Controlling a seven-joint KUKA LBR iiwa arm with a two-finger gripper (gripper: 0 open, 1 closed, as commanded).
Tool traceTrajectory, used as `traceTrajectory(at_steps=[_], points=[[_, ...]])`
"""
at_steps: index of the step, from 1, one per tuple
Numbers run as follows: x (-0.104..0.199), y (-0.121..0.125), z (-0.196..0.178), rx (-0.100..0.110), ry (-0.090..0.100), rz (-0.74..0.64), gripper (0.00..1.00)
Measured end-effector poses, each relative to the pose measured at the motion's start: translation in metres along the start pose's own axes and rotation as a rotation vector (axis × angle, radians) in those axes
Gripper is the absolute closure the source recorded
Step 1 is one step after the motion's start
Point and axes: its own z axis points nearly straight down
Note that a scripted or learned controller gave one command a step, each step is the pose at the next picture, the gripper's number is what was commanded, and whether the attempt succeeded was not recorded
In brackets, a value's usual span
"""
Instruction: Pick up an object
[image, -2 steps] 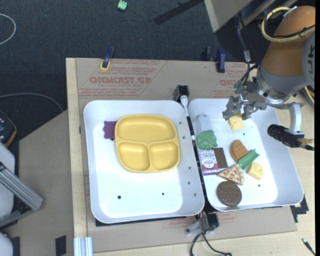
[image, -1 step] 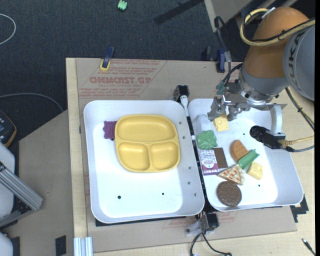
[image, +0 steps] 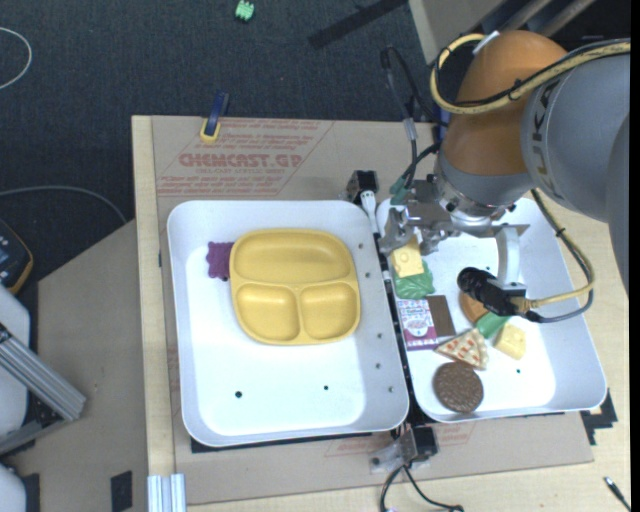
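**Camera view: claw low over the right bin, nothing lifted yet**

At the far left of the table, the left bin (image: 190, 330) holds a small purple piece (image: 218, 258). Just to its right, and touching it, lies a yellow divided tray (image: 295, 283), which takes up the upper middle of that bin. Nothing on this side is near the claw.

Across the divide, the right bin (image: 560, 350) carries the loose toy food. Along its left wall, from top to bottom, lie a yellow block (image: 407, 263), a green packet (image: 413, 286) touching it, and a pink and brown wrapper (image: 424, 318). A pizza slice (image: 463, 348) and a round brown cookie (image: 459, 387) sit further right, then a yellow wedge (image: 512, 342).

The claw (image: 410, 232) hangs at the upper left corner of this bin, just above the yellow block. I cannot tell whether it is apart or together, and no object is seen clamped in it. The arm (image: 500, 110) covers what lies behind.

As I judge it, the approach is made and the yellow block looks the likely target. The grasp and the lift are left to do, since every item appears to rest in its bin.
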Motion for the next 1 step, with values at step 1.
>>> traceTrajectory(at_steps=[1], points=[[-0.0168, -0.0041, -0.0090, -0.004, -0.001, 0.005, 1.00]])
